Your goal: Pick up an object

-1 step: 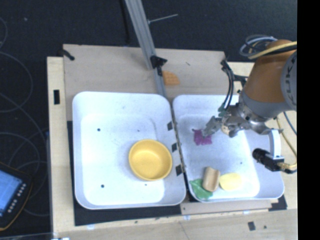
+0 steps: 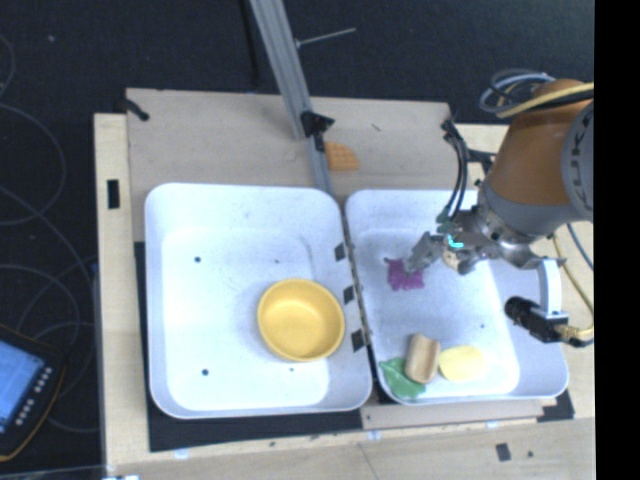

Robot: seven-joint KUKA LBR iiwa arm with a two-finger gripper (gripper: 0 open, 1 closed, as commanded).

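The gripper [image 2: 432, 251] hovers just right of the purple scrap [image 2: 405, 274], which lies flat in the right bin [image 2: 520, 383], well above the tan block [image 2: 421, 357]; whether the fingers are spread or pressed together I cannot tell. The scrap looks thin, so the fingers may scrape past it; a descent off to its right would likely close on nothing.

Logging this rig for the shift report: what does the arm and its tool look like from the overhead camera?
The arm is a rounded grey body with a broad orange band above the wrist. Dark cables loop along its left side, and pale cables curl over the top. The tool is small, grey metal, with a tiny teal light. A white bracket with a black fitting hangs below the wrist.
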